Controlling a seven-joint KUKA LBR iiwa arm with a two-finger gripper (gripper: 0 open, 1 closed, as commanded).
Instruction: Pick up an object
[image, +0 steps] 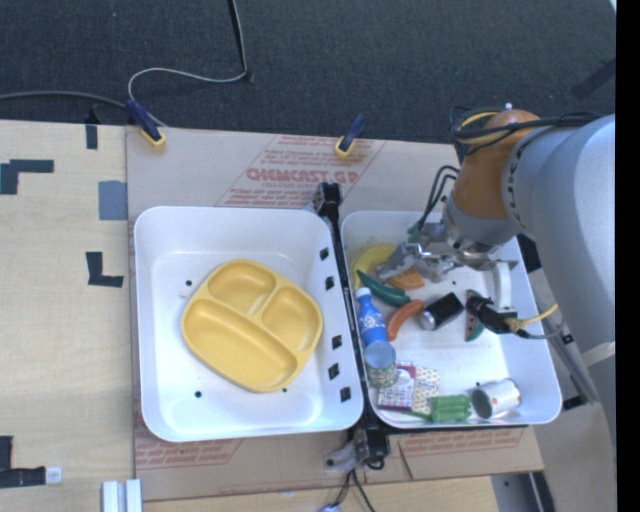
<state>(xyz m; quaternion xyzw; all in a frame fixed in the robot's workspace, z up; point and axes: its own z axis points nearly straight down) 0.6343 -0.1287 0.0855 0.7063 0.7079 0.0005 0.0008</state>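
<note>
I judge the pick not yet made: my gripper (408, 258) is low at the right bin's (535, 345) 10 o'clock, fingers apart over yellow and green clutter, clamping nothing, objects lying loose.

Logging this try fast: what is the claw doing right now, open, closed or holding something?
Claw: low over the right bin, beside the green and orange pieces; whether it is open, closed or holding anything cannot be told.

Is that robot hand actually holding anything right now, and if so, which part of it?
It cannot be told. The gripper is low in the right bin, over a yellow object and a green one, but nothing shows between its fingers.
</note>
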